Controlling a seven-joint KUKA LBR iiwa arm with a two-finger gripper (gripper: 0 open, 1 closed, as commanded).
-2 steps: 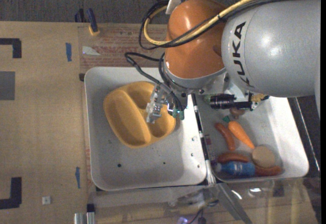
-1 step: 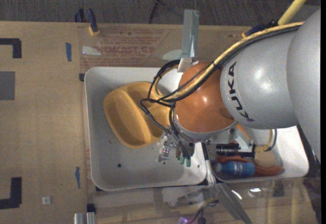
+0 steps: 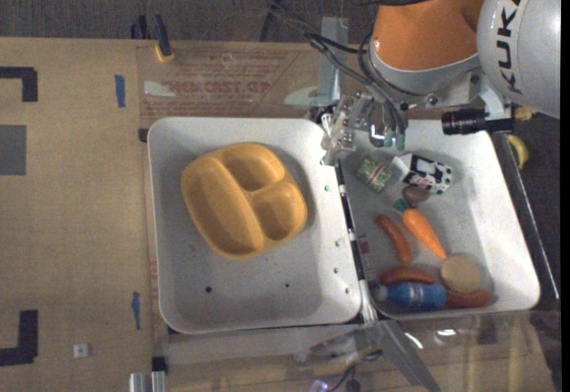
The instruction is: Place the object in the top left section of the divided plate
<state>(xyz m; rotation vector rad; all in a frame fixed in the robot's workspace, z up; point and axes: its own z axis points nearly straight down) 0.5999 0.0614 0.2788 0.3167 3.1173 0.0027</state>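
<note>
Camera view, upper centre: metal two-finger gripper (image 3: 363, 127), whose state I cannot tell, hovers above right white bin (image 3: 508, 230), near yellow divided plate (image 3: 244, 199).

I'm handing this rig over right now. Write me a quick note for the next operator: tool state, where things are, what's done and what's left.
Tool: low over the top left corner of the right bin, near the divider; nothing seen in its grasp.
Divided plate: yellow, in the left bin, all three sections bare.
Right bin holds the green can, cow-print carton, carrot, sausages, round biscuit and blue bottle.
Done: nothing placed yet.
Left: grasp an object, carry it over, set it in the plate's top left section.
</note>
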